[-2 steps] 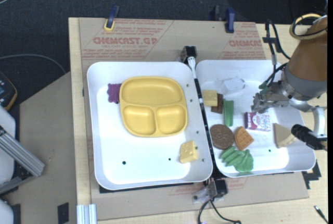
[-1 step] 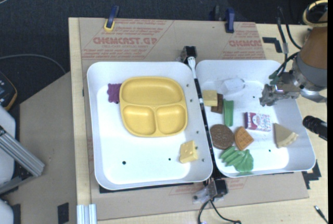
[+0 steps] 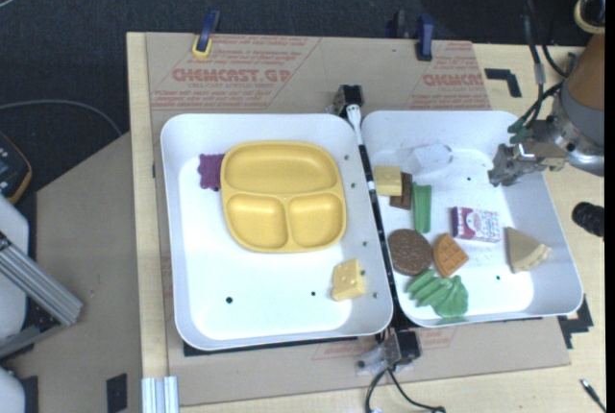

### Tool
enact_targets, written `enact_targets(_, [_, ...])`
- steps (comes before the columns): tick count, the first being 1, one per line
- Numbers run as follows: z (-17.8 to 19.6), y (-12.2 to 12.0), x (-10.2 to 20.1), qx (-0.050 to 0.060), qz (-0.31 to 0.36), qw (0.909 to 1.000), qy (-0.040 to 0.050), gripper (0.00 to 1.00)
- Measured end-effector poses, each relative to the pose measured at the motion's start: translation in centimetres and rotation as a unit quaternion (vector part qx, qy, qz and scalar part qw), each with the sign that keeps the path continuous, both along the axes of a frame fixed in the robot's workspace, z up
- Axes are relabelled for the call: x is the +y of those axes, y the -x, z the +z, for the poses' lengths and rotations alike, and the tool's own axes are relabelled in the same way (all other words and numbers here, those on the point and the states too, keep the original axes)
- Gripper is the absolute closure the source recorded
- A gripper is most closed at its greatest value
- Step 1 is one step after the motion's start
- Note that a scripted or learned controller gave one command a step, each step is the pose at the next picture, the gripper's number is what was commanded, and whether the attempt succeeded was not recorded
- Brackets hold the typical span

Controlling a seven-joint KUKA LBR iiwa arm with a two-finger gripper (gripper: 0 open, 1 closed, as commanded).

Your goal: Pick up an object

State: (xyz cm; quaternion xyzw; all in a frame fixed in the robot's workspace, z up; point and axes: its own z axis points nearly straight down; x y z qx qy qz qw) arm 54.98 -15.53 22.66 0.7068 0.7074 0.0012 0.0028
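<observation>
1. In the left bin [image 3: 192, 305] lies a yellow divided plate [image 3: 283, 195], with a purple toy [image 3: 209, 171] touching its left edge and a yellow cheese wedge [image 3: 349, 279] near its lower right corner.
2. The right bin [image 3: 557, 291] holds a brown cookie [image 3: 410, 251], a green bar [image 3: 421, 208], green pea pods [image 3: 440, 294], a cracker [image 3: 449, 255], a small carton [image 3: 477, 224] and a pale wedge [image 3: 525, 251].
3. The gripper [image 3: 506, 168] hangs over that bin's upper right part, above the carton; from here I cannot make out its jaws, and nothing visible sits between them.
</observation>
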Motion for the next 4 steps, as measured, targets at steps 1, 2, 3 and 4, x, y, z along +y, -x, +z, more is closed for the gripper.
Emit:
enact_targets(1, [-1.2,1.3,5.3,0.004,0.002,1.0000,-0.0025,1.00])
enact_targets(2, [0.7,2.4,7.4,0.003,0.001,1.0000,-0.0018,1.00])
enact_targets(3, [-1.2,1.9,6.6,0.005,-0.001,1.0000,-0.0014,1.00])
enact_targets(4, [-0.3,2.3,7.9,0.003,0.001,1.0000,-0.0017,1.00])
